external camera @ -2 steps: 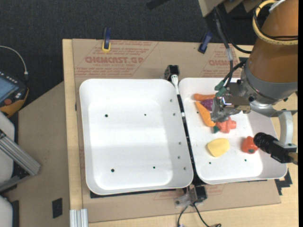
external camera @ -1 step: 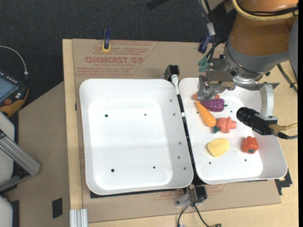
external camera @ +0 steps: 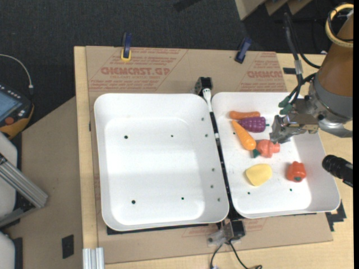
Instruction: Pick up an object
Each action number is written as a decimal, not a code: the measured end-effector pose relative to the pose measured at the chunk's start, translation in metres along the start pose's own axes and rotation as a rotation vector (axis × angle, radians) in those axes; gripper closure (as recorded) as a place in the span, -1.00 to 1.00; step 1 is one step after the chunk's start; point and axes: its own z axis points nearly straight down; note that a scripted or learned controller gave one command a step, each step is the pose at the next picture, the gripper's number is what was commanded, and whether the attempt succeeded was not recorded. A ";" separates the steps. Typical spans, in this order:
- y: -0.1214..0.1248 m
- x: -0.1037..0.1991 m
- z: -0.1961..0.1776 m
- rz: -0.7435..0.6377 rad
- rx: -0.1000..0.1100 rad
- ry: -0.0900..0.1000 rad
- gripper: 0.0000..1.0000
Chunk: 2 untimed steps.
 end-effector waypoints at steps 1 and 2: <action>-0.011 -0.071 0.049 -0.002 0.001 0.001 1.00; -0.010 -0.008 0.041 -0.017 -0.004 0.004 1.00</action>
